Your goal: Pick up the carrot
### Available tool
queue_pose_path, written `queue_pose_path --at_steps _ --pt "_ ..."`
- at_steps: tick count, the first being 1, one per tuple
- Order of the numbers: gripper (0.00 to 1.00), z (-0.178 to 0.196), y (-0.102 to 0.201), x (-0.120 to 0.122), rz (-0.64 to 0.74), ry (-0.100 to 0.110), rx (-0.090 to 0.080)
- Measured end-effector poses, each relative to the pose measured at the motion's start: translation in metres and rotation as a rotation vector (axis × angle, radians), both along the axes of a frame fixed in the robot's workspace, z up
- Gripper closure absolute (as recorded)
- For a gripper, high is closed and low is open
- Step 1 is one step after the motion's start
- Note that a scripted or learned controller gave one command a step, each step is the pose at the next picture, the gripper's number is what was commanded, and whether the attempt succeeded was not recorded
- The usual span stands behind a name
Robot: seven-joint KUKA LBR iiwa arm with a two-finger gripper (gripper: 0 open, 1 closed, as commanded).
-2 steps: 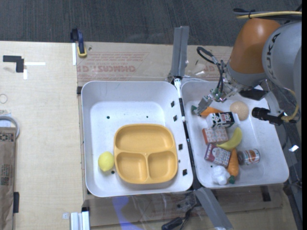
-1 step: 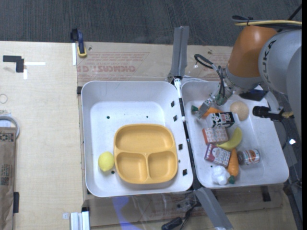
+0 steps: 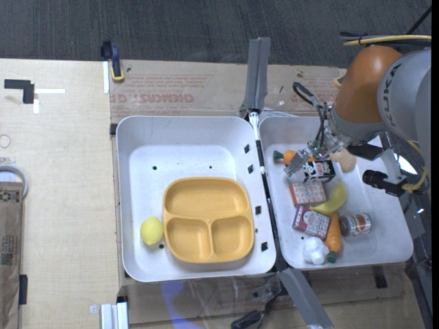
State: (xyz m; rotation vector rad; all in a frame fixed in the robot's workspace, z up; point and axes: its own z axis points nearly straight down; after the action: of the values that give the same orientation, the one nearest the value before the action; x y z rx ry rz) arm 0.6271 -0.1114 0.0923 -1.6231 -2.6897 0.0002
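Rightward, carrot (image 3: 334, 234) among perhaps packets in the right bin (image 3: 391, 252)

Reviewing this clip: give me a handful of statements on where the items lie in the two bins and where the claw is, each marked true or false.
1. The yellow divided tray lies in the left bin. True.
2. The lemon sits inside one of the tray's compartments. False: it lies on the bin floor beside the tray's left edge.
3. A carrot lies near the front of the right bin, beside a small can. True.
4. The claw hangs over the left bin. False: it is over the back of the right bin.
5. The banana is in the left bin. False: it is in the right bin.
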Motion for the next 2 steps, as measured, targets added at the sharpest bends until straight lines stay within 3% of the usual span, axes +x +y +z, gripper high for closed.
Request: queue_pose_path --at_steps 1,2 --pt "0.0 0.1 0.034 0.032 -0.009 -0.002 -0.001" --pt "0.0 0.102 0.092 -0.018 -0.011 0.0 -0.001"
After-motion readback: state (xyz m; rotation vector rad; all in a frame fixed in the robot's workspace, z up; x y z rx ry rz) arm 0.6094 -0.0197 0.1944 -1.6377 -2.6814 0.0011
